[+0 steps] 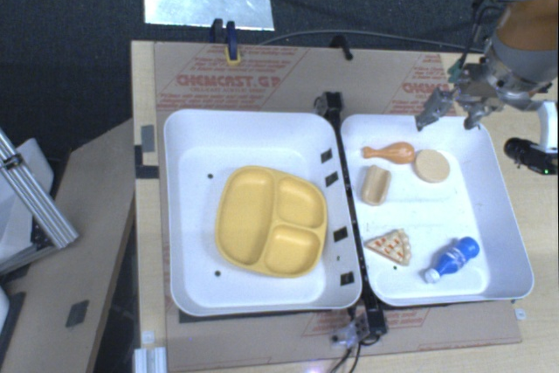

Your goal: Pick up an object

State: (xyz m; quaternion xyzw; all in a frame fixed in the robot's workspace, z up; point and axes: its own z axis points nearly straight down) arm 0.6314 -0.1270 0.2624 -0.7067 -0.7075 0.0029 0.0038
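Note:
My gripper [452,117] hangs over the far edge of the right bin [498,188], its two fingers spread apart and nothing between them. Below it in that bin lie an orange drumstick [391,153], a round tan biscuit [431,166] and a tan bread piece [375,184]. Nearer the front are a pizza slice [389,246] and a blue bottle [453,259] lying on its side. The drumstick and biscuit are the closest to the gripper, a short way toward the front.
The left bin [196,153] holds a yellow divided plate [271,221]. A black divider with clips [342,196] runs between the bins. A blue and yellow clamp [229,39] sits at the bench's far edge. Black hardware [530,155] sticks out right of the right bin.

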